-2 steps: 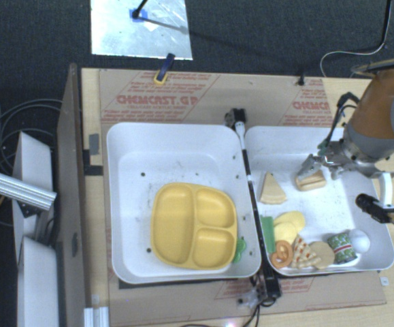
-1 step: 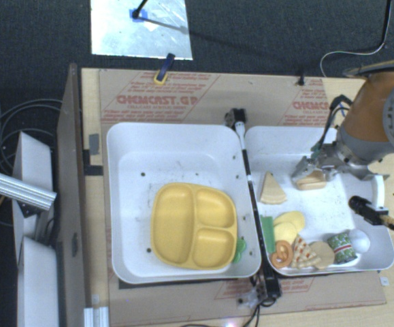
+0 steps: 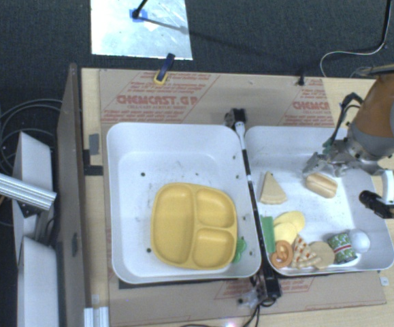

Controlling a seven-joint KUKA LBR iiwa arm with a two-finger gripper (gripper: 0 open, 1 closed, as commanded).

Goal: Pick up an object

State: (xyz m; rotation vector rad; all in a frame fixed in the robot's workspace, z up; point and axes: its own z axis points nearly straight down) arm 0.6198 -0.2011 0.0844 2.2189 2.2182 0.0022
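The gripper (image 3: 327,161) hovers just above the bread roll (image 3: 321,184) in the right bin (image 3: 387,247), grip state unclear, so descending and closing comes next.

— What kind of place is this?
— A robotics lab. A grey-and-orange arm (image 3: 386,114) reaches over two white bins (image 3: 135,148) on a cardboard-covered bench (image 3: 183,97).
— Anything else?
— Loose cables (image 3: 13,125) trail over dark carpet (image 3: 26,26), and toy food (image 3: 299,240) serves as test objects.
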